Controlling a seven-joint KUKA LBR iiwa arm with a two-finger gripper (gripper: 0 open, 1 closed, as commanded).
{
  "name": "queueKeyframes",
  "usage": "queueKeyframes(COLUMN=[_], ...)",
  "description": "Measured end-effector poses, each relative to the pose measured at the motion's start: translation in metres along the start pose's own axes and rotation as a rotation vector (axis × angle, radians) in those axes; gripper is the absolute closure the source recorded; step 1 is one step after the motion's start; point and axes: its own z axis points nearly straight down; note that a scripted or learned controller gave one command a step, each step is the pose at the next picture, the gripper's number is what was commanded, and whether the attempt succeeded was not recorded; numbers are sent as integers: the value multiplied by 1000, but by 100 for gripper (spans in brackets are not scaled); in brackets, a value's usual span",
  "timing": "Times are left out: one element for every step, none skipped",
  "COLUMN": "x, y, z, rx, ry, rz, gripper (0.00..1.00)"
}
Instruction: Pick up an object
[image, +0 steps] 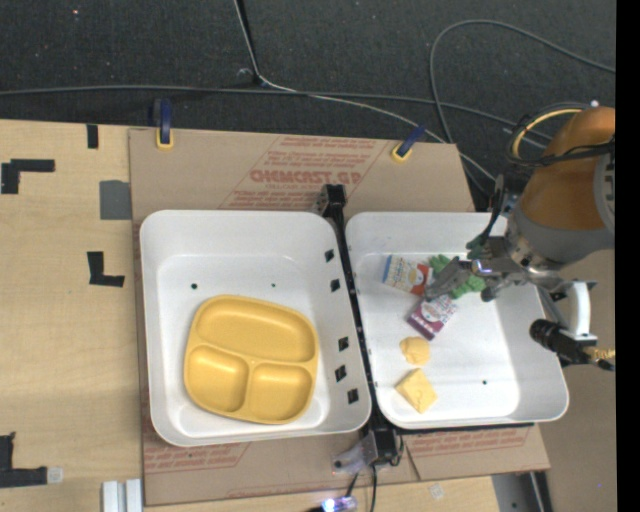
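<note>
Arm (570, 195) in from the right, over the right bin (520, 400). Gripper (462, 272) low at the bin's upper middle, dark fingers mixed in with a green leafy-looking plastic item (463, 285); jaw state unreadable, grip not confirmed. Just left of it: flat white packet (399, 272) with printed label. Just below: purple glossy pouch (430, 315), tilted. Nearer the front: small rounded yellow lump (416, 350) and a yellow wedge-shaped block (416, 390), slightly apart. In the left bin (160, 240): smooth yellow three-compartment tray (250, 357), rounded corners. Both bins on brown printed cardboard (290, 170).
</note>
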Motion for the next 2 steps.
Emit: queueKeyframes(x=[-1,-6], y=[1,1], z=[44,89], rx=[3,4], ry=[0,0], rz=[1,1], gripper=[0,0])
